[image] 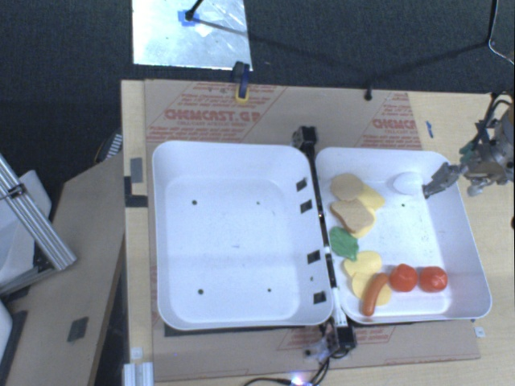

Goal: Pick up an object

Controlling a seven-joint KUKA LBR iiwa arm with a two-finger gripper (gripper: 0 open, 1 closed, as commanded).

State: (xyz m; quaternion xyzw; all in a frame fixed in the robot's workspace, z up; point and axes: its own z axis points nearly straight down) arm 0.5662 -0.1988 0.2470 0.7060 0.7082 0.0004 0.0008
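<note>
The right bin (pixel 471 240) holds several toy foods. Two tan bread slices (pixel 348 186) lie beside yellow pieces (pixel 371 199), with a green leaf (pixel 344 243) below them. Near the front are an orange sausage (pixel 372 293) and two red tomatoes (pixel 403 277). A white egg (pixel 407 183) lies near the bin's back wall. My gripper (pixel 452 188) hangs over the bin's back right corner, just right of the egg, tilted toward it. Its fingers stand open with nothing between them.
The left bin (pixel 233 232) sits beside the right one, joined by a black-clipped divider (pixel 322 240). Both rest on a cardboard sheet (pixel 209 111). A reflective plate (pixel 189 22) lies beyond the bench, and a metal frame (pixel 32 223) stands at far left.
</note>
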